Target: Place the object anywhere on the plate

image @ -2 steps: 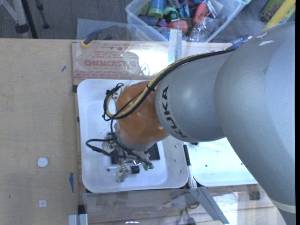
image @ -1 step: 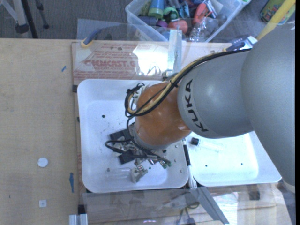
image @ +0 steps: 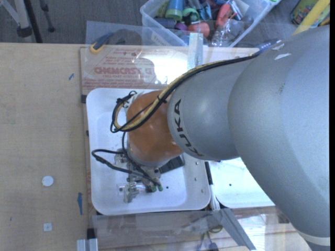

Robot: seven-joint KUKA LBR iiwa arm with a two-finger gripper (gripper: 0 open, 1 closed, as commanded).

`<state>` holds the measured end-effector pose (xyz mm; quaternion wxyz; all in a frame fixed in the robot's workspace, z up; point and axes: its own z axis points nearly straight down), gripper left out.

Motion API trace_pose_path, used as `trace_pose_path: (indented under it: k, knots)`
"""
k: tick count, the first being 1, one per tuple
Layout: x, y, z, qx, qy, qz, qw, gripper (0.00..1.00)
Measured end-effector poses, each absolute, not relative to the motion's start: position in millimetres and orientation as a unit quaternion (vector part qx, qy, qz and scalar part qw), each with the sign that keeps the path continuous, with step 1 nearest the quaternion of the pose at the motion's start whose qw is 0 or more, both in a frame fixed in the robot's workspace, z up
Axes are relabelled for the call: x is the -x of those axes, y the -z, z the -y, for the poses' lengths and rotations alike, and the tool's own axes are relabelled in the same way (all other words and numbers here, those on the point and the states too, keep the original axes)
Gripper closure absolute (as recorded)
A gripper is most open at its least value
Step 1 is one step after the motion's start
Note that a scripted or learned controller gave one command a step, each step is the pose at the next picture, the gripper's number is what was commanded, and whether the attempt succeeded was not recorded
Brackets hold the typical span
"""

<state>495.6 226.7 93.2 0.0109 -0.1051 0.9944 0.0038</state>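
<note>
1. I see the gripper (image: 133, 186) low in the left bin (image: 99, 140), near its bottom edge. It is a tangle of small metal parts at this slant, and I cannot tell whether it is open, closed or gripping anything.
2. I cannot tell where the object is, nor make out the plate. The wrist hangs over the middle of the bin, and I judge both may lie beneath it.
3. Black and yellow cables (image: 123, 116) loop loosely left of the wrist, slack enough, I think, to let it turn freely.
4. The orange band (image: 149, 132) is glossy and rounded. The arm (image: 251, 103) behind it is smooth matte grey, running to the right of the frame.
5. The left bin is shallow white plastic with rounded corners. The right bin (image: 246, 184) touches it, partly under the arm.
6. The bench (image: 36, 114) is pale wood. A clear sheet (image: 118, 69) with red lettering lies above the bin, and a clear tub of toys (image: 209, 9) sits at the top.
</note>
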Motion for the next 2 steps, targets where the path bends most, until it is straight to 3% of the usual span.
trace_pose_path:
  k: [1, 2]
  knots:
    - [-488.5, -98, -214, 0.151, -0.0011, -0.989, 0.002, 0.0]
    - [-489.3, -108, -215, 0.151, -0.0023, -0.989, 0.004, 1.0]
